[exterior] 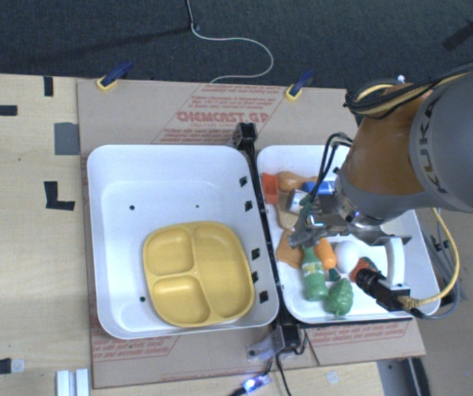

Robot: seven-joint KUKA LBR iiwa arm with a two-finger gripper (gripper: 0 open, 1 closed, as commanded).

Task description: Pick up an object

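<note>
I see my hand (pixel 312 225) low in the right bin (pixel 422 299). The green bottle (pixel 312 275) lies just below it, beside the orange piece (pixel 326 252). Its grip I cannot tell.

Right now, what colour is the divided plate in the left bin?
Pale yellow: the divided plate shows best in the camera view.

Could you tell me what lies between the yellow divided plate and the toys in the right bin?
In the camera view, the bins' adjoining white walls with black clips separate the yellow plate from the toys.

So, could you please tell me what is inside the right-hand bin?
The right bin holds small toy foods: a green bottle-like piece, an orange piece and a green lump. The arm covers much of what lies beneath it.
</note>
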